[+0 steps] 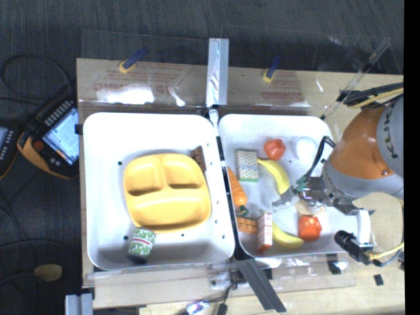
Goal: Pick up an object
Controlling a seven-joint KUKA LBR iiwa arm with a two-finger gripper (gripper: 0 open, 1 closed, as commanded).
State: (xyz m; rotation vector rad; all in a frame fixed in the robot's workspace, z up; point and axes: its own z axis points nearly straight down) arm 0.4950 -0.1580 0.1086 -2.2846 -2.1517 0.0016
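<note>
Dark carpet surrounded a wooden bench (367, 84) on which two shallow white bins sat side by side. From the right the grey arm with its orange band (359, 151) reached down into the right bin (230, 128), and the gripper (307, 199) sat low among the clutter near that bin's right-hand middle. Whether it was closed on anything could not be told from above, since the wrist and its fittings covered it.

Just below the gripper lay a red tomato-like ball (310, 227), touching or almost touching the tool, and it looked the likeliest target. Beside it to the left rested a banana (286, 237), partly under a small upright carton (264, 231). Further left stood an orange carrot (237, 190) along the dividing wall, a second banana (276, 174) curving up the middle, a pale green speckled block (247, 165), and another red piece (274, 149) near the top.

The left bin (98, 176) held a yellow divided tray (167, 190), a green-and-white cup (140, 243) on its side near the front corner, and a small brown piece (199, 157) by the divider.

The step looked like the descent or closing phase of a grasp, not yet a lift. The next move would call for a firm close on one item, then a straight rise clear of the neighbouring banana and carton.
</note>
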